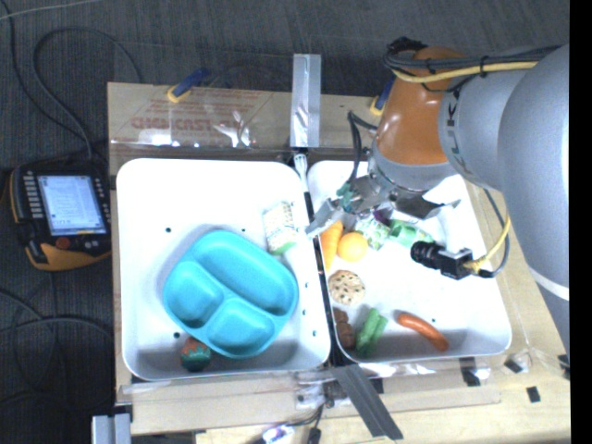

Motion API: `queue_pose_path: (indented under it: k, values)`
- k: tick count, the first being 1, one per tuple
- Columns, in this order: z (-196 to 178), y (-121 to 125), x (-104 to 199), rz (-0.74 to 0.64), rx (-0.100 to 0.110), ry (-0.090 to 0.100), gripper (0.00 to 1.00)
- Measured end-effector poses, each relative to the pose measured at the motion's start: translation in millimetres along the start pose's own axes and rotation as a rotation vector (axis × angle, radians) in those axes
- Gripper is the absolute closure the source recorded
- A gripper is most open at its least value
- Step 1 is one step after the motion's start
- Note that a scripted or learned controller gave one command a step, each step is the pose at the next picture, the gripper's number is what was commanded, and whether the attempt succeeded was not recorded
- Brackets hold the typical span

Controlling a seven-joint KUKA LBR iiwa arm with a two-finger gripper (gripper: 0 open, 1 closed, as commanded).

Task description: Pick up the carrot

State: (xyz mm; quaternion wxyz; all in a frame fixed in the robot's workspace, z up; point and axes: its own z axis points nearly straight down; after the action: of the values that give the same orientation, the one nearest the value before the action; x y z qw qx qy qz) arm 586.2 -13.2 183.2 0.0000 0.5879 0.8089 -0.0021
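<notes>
two white bins (139,276), one blue tray (231,289), one cookie (346,287)

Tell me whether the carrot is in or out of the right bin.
In. The carrot lies inside the right bin, against its left wall, beside an orange.

The bench (213,118) is a pale wooden board, and the left white bin (139,248) resting on it serves as the landmark here. Touching that bin's right wall sits the right white bin (481,294), the two side by side and filling most of the board. Behind the left bin, on the bare strip of wood, lies a sheet of clear plastic (199,123) (crinkled, with red print showing through it). Near that sheet's far left corner sits a small blue and yellow object (188,84), too small to identify. A grey metal upright (306,100) stands behind the seam where the bins meet.
</notes>
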Motion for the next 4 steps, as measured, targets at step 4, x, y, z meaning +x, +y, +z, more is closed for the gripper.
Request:
queue_pose_path:
  k: [4]
  values:
    - [-206, 47, -47, -0.140, -0.003, -0.002, 1.00]
